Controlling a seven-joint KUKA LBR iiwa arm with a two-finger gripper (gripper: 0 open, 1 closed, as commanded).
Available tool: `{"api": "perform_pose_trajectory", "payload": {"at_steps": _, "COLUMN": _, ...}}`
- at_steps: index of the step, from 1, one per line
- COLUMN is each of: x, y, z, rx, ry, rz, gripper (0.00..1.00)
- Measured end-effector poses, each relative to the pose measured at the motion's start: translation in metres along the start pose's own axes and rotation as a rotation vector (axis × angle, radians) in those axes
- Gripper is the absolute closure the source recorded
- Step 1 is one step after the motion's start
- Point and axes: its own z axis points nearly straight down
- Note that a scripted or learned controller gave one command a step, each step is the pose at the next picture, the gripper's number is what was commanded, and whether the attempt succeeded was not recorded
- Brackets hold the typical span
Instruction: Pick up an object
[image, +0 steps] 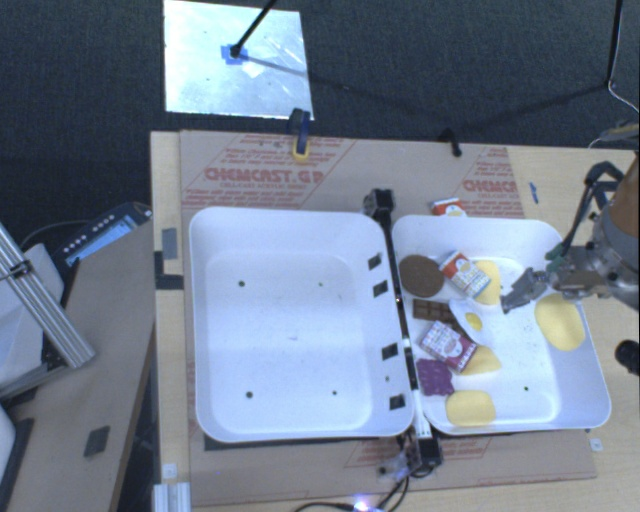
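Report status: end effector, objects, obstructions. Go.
End effector over right bin, nothing visibly held. Objects crowd that bin's left side: brown disc, red-white carton, yellow pieces. Tight clutter; clean pick looks tricky.

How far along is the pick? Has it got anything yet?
Done: the gripper is over the right bin, beside the objects. In hand: nothing visible between its fingers; the yellow piece lies apart, just below it. Left: close on an object and lift it. The left bin is not involved.
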Motion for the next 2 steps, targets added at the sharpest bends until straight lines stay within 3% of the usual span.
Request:
{"api": "perform_pose_trajectory", "payload": {"at_steps": 1, "x": -0.057, "y": -0.014, "z": 0.200, "rx": 0.005, "ry": 0.001, "rz": 0.008, "gripper": 0.00}}
{"api": "perform_pose_trajectory", "payload": {"at_steps": 2, "x": -0.071, "y": 0.059, "z": 0.193, "rx": -0.006, "ry": -0.003, "rz": -0.003, "gripper": 0.00}}
